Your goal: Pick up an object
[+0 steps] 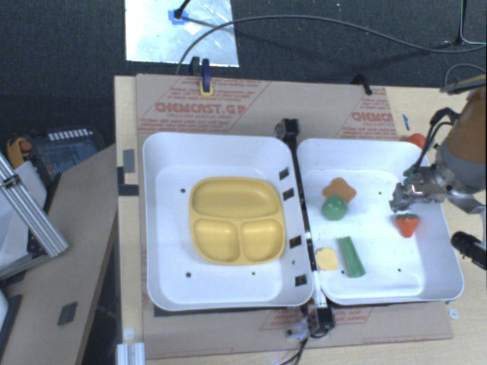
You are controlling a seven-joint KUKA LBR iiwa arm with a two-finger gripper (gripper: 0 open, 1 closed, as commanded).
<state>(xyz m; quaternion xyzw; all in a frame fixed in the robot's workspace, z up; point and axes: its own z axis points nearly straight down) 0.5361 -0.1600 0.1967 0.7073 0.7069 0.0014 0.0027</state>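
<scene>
1. The gripper (407, 198) is hanging over the right side of the right bin (437, 280), reaching in from the right edge; whether it is released or clenched cannot be told, and nothing is showing in its grasp.
2. A red toy (408, 224) with a green tip is lying on the bin floor just below the gripper, close to it but whether touching cannot be told.
3. The arm (466, 147) is leaning in behind the gripper, grey with cables looping beside it.
4. Further left in the same bin, an orange piece (340, 188) is sitting touching a green ball (333, 208) just below it.
5. Nearer the front, a green stick (351, 256) is lying at a slant, with a yellow disc (327, 259) just beside it on the left.
6. The left bin (163, 204) is bearing a yellow tray (234, 219) with three compartments, lying flat in the middle.
7. Both bins are resting on a brown board (251, 105).
</scene>
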